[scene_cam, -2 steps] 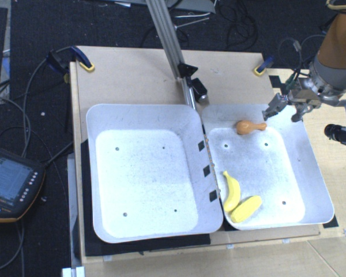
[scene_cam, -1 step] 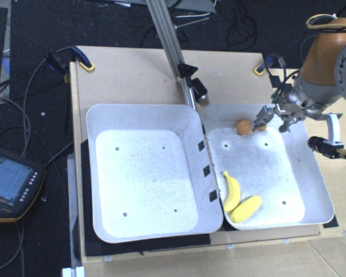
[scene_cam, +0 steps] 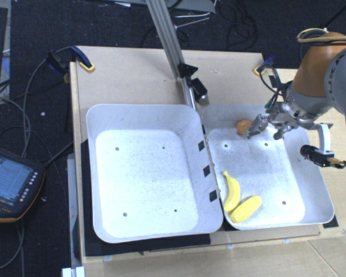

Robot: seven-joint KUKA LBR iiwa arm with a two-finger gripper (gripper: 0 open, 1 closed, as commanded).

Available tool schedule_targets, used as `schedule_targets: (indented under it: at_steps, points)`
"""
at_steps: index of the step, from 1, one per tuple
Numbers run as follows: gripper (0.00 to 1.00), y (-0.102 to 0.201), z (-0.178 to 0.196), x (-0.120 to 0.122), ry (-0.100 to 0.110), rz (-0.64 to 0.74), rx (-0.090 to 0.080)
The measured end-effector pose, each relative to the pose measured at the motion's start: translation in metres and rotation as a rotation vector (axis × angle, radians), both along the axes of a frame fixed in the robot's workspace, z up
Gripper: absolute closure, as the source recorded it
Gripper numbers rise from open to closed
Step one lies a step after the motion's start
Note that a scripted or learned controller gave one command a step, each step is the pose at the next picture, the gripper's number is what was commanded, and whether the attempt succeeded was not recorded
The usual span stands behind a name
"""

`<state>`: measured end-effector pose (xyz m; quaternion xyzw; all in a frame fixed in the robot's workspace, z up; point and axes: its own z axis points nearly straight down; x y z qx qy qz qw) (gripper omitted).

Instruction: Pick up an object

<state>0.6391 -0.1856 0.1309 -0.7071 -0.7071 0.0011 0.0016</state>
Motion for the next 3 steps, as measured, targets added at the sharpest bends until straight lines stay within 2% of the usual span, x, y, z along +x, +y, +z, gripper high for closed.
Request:
schedule_targets:
  at_steps: [1, 3]
  points:
    - [1.0, 0.0, 0.013, 0.001, -0.005, 0.0, -0.001]
    - [1.0, 0.0, 0.11, 0.008, -0.008, 0.001, -0.002]
